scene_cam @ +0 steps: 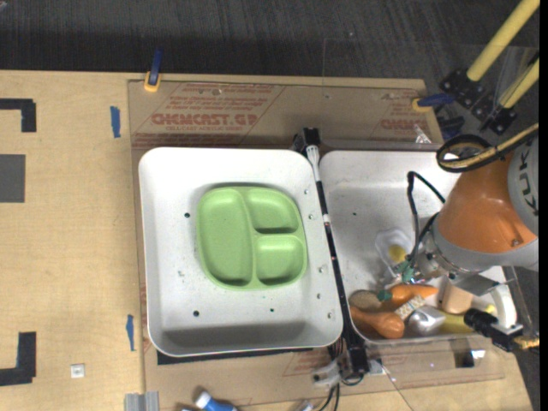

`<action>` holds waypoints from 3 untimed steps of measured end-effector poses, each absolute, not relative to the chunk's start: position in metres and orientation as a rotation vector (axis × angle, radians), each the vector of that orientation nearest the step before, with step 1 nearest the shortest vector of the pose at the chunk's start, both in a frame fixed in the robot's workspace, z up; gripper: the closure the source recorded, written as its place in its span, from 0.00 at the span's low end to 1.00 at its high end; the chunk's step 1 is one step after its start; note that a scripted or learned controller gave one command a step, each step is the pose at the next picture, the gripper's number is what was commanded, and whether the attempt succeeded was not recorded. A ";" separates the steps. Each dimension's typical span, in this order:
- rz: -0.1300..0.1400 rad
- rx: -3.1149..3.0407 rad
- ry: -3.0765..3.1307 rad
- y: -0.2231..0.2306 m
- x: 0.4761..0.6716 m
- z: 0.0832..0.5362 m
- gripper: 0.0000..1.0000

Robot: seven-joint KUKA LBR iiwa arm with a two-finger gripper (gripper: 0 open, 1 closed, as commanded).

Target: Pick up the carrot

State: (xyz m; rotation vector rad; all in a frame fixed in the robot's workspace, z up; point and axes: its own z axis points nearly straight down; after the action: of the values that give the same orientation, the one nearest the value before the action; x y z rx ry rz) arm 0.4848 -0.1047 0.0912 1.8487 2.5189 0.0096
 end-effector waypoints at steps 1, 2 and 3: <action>0.014 1.847 2.512 -0.105 0.487 0.102 1.00; 0.004 2.222 2.218 -0.055 0.481 0.185 1.00; 0.000 2.223 2.218 -0.056 0.480 0.184 0.00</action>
State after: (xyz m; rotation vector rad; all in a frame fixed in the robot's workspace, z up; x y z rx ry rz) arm 0.4801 -0.0560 0.1841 2.2232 2.2180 0.0004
